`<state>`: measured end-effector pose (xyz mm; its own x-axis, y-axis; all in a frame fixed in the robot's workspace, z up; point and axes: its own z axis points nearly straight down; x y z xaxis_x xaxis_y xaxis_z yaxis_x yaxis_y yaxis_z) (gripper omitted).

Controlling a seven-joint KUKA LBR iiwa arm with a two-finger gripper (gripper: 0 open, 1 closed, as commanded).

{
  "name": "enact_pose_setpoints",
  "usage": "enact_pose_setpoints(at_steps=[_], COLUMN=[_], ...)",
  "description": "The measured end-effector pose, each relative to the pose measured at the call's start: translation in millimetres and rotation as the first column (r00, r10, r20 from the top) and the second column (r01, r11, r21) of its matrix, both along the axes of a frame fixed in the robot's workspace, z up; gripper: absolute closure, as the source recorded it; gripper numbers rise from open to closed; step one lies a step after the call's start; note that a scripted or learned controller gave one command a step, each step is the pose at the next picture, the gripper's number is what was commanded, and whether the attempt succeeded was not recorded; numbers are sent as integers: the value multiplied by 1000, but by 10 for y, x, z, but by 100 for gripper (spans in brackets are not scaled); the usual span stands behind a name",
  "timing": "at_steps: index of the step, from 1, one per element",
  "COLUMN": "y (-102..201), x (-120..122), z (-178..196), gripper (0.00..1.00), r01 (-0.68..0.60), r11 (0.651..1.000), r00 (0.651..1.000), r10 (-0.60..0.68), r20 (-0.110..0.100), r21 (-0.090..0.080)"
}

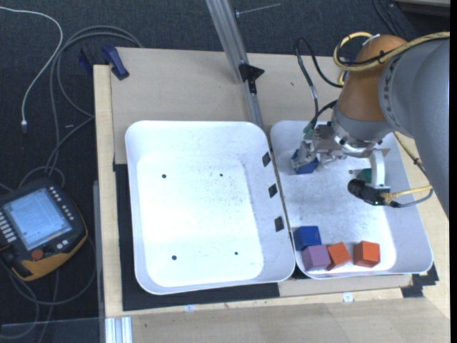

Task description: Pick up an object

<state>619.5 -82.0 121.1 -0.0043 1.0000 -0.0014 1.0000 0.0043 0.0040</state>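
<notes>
Blue block (307, 165) sits between the gripper's (308, 160) fingers at the right bin's (403, 224) far left end, so you're mid-grasp; next you need a straight lift to confirm it holds.

Grey arm (421, 77) from the right, gripper (307, 156) low, pointing left.

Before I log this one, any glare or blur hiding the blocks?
Camera view: the left white bin is bright, nearly washed out; the four small blocks, blue, purple and two orange, stay sharp; the gripper and the blue thing there look soft.
</notes>
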Motion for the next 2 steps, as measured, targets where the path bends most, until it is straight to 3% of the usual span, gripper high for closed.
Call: enact_pose_setpoints(at_steps=[1, 2], y=[621, 1535], x=[-938, -1217], z=[820, 780], gripper=[100, 100], r01=[-1, -5], r11=[1000, 1000], r00=[1000, 1000], r10=[1, 5], r20=[-6, -10], r21=[7, 6])
